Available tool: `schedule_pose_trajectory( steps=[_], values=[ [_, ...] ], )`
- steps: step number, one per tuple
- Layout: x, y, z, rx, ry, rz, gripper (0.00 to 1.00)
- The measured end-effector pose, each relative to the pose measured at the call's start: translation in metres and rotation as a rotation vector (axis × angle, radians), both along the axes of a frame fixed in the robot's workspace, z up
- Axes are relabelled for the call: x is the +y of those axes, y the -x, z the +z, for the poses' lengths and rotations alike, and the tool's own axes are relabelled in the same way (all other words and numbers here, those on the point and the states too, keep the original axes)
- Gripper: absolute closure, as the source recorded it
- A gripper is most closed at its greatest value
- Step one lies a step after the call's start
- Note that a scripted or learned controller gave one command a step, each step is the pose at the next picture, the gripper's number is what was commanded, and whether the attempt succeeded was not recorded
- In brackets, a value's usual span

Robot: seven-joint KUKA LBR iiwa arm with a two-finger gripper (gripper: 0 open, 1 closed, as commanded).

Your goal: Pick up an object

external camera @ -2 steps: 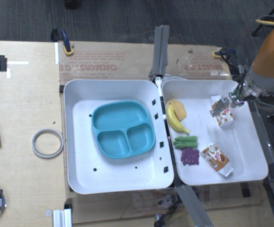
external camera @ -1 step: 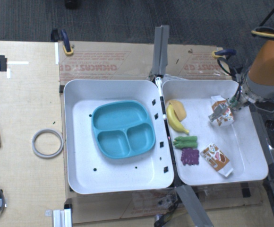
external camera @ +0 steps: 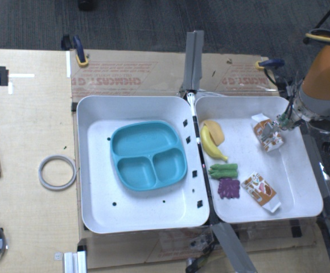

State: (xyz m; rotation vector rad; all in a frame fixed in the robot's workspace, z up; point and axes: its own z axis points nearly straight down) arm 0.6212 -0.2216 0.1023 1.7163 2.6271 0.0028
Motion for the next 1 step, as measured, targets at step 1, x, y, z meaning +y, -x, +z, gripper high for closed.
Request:
schedule_pose_trajectory(
  steps=[1],
  values=[
    [0.0409,-0.011,0.092,0.003,0.0,-0.013,1.0]
  ],
)
